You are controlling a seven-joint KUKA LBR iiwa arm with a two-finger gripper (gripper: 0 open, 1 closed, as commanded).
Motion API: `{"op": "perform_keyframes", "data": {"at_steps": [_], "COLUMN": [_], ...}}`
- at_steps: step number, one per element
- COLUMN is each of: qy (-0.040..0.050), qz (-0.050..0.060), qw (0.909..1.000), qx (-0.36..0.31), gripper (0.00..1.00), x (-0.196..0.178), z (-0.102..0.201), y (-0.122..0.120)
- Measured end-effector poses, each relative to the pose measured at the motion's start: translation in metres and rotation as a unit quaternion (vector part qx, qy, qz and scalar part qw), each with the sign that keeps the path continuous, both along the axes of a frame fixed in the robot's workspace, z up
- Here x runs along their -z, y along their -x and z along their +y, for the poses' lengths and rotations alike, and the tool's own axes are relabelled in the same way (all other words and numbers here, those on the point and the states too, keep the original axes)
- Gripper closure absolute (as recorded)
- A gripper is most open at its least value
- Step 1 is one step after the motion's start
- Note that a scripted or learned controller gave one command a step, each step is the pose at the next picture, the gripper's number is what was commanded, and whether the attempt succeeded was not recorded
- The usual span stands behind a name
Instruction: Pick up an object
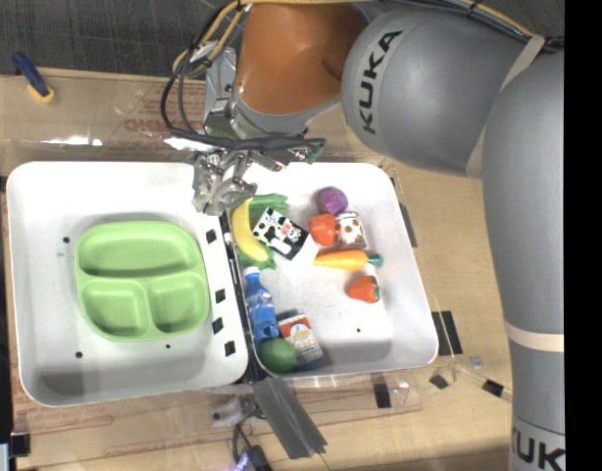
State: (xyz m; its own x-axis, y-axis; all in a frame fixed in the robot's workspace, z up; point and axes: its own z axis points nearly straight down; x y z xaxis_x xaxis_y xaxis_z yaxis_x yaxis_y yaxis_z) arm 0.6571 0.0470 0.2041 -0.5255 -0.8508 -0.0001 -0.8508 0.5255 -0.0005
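Note:
The right bin (411,292) holds a heap of toy food. A yellow banana (244,234) lies at its upper left over a green piece (273,204), next to a black-and-white patterned box (279,232). My gripper (219,186) hangs over the wall between the two bins, just above and left of the banana's top end. Nothing visible is in its grasp. Further right are a purple fruit (330,200), a red tomato (323,230), a white cup with red spots (351,230), an orange carrot (342,259) and a strawberry (363,288).
A blue bottle (260,308), a small juice carton (301,338) and a green lime (275,354) lie along the right bin's lower left. The left bin (31,214) holds a green divided plate (141,278). The arm's bulk covers the upper right.

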Motion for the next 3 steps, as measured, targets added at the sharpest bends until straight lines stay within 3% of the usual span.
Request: {"op": "perform_keyframes", "data": {"at_steps": [1,2,3], "qy": [0.0009,-0.0007,-0.0004], "qz": [-0.006,-0.004,0.001], "qw": [0.9992,0.9993,0.9994], "qx": [0.040,0.038,-0.034], "gripper": [1.00,1.00,1.00], "x": [-0.082,-0.090,-0.068], "z": [-0.065,-0.062,-0.056], "y": [0.004,0.004,0.005]}}
